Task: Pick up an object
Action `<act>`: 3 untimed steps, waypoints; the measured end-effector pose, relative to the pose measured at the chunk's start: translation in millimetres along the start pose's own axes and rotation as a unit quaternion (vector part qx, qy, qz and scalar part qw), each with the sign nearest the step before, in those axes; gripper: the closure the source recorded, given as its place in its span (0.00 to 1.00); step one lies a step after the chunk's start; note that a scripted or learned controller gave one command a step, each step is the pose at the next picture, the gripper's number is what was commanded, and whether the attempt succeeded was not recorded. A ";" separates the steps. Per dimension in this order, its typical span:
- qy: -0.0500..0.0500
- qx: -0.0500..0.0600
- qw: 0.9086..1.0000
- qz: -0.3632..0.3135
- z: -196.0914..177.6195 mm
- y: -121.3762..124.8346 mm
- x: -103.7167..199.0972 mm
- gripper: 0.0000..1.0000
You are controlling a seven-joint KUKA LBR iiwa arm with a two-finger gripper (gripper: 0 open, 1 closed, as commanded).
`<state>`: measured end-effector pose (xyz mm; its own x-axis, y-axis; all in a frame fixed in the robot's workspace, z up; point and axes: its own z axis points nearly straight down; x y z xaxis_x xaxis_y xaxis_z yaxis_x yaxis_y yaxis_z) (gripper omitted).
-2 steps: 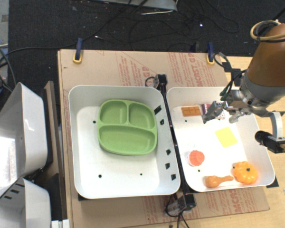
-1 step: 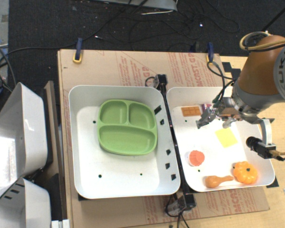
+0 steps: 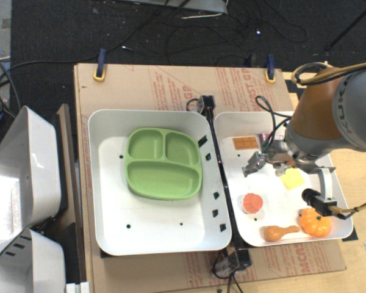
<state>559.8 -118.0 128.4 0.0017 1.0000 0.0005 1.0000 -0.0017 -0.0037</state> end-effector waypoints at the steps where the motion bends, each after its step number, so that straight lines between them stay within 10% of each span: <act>1: 0.000 -0.002 1.000 0.001 -13.3 0.9 -0.1 1.00; 3: -0.001 -0.005 1.000 -0.002 -109.2 -4.6 -1.4 1.00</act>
